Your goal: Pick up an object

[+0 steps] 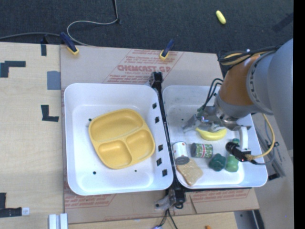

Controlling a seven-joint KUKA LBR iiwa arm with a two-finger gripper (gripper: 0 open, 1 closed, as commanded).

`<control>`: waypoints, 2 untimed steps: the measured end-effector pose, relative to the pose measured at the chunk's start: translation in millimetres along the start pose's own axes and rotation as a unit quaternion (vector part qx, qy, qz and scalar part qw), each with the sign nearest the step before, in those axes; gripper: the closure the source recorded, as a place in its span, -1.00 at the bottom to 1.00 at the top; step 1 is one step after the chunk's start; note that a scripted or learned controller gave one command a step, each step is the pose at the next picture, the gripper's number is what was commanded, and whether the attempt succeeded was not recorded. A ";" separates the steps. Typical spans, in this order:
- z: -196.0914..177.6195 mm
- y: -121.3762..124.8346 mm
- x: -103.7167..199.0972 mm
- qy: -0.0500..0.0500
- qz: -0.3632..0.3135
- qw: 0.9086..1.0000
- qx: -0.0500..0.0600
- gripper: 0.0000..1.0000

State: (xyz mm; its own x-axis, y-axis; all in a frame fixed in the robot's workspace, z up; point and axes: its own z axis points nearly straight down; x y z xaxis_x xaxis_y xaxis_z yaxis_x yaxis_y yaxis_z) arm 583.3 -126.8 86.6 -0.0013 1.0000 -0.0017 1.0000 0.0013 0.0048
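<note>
I'm hovering low over the banana, which is lying in the right bin just right of frame centre, partly under my wrist. My gripper is sitting right at the banana's upper edge; I cannot tell how it is set, my own arm is covering it. Below the banana I'm seeing a small can with a green label, a white cylinder, a tan bread-like piece and two green lumps, all packed close in the lower part of that bin. The left bin is holding a yellow divided plate, well apart from me. Risks as I'm judging them: the banana is curved and smooth, so it may be slipping or rolling out; the can is close, so I may be nudging it or grabbing the wrong thing; the cable looping by my wrist may be snagging. The cardboard under the bins is reading "CHEMCAST GP"; the can label is too small to read.
</note>
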 end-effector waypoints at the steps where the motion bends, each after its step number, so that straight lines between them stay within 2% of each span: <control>1: -0.4 -24.1 -5.5 0.000 0.000 1.000 -0.001 -1.00; 2: -0.4 -77.2 8.7 0.000 0.000 1.000 -0.001 -1.00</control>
State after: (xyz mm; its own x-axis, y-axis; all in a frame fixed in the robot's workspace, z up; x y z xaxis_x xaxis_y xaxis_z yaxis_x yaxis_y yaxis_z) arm 506.1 -118.2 86.6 -0.0006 1.0000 -0.0024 1.0000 0.0006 0.0069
